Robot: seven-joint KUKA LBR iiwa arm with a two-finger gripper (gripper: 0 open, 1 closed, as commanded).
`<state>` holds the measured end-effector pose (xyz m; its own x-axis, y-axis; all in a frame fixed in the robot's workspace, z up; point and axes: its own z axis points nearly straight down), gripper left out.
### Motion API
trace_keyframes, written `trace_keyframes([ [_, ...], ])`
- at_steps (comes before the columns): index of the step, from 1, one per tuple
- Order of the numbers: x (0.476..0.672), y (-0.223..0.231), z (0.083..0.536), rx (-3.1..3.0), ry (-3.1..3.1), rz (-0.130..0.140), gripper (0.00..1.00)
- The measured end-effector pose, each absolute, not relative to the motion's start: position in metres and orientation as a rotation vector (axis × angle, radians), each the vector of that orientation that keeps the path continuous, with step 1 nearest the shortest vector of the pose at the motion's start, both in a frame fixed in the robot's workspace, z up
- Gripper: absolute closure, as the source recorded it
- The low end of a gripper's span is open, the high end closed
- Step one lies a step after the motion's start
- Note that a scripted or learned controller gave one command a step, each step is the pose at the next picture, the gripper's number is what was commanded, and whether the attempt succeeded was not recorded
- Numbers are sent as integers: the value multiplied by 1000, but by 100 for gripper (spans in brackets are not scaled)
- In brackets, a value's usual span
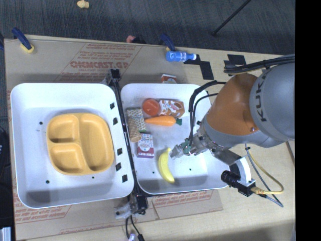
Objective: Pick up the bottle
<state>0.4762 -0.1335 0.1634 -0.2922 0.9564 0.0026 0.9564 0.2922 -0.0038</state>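
Looming over the right bin (200, 179), my arm (251, 112) hangs low; I can't tell the claw's (181, 149) state.
Trouble I foresee: the claw sits just beside the banana (166, 166), so closing here would grab the wrong thing. My bottle (179, 56) lies outside the bins, on the far bench, well apart from the claw.

Two bins (20, 134), one banana (166, 167)
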Motion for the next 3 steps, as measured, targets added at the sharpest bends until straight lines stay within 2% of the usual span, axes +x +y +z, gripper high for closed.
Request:
trace_keyframes([
  [1,477,-141,213,-1366,-2829,1,100],
  [2,476,-104,172,-1155,-2918,1,100],
  [3,477,-83,210,-900,-3010,1,100],
])
